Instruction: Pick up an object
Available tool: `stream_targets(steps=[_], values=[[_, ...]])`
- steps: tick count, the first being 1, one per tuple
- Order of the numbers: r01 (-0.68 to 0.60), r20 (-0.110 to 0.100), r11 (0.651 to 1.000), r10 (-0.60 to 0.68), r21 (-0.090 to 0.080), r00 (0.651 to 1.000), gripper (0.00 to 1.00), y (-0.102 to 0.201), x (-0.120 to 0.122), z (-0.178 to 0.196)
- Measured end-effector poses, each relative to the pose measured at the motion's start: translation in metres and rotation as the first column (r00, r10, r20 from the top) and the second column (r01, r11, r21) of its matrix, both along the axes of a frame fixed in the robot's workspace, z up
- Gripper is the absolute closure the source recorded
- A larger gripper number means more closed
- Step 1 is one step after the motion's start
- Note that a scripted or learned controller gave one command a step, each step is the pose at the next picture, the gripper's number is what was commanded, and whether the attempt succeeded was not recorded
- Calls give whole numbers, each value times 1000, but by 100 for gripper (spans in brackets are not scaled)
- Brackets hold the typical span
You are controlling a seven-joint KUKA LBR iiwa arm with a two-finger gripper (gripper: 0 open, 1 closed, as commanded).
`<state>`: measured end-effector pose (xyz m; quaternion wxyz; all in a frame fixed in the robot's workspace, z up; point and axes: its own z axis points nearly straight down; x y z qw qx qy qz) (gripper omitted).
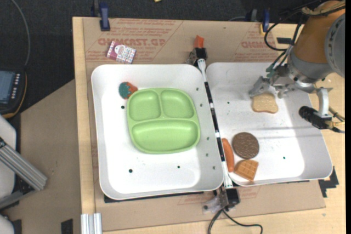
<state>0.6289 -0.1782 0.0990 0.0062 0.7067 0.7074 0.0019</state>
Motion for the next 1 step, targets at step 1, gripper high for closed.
stream_targets(steps=[1], values=[[0, -6, 1000, 0, 2, 1000, 0, 13, -8, -12]])
